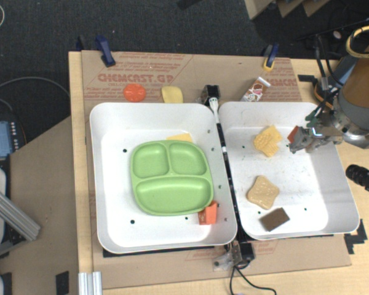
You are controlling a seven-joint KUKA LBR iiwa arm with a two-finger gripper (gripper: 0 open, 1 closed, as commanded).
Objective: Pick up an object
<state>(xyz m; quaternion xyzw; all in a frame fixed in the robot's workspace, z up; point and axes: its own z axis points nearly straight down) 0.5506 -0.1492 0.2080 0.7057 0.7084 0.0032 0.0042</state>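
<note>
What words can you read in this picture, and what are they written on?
"CHEMCAST G.P" in red letters on the brown paper-covered board under the two white bins; the last letters are hard to make out.
More red print runs along the board's front edge, too faint to read.
The small red and white packet behind the right bin has printing, too small to read.

Robot lab, clamped cardboard bench [190, 69], loose cables [246, 278]
</note>
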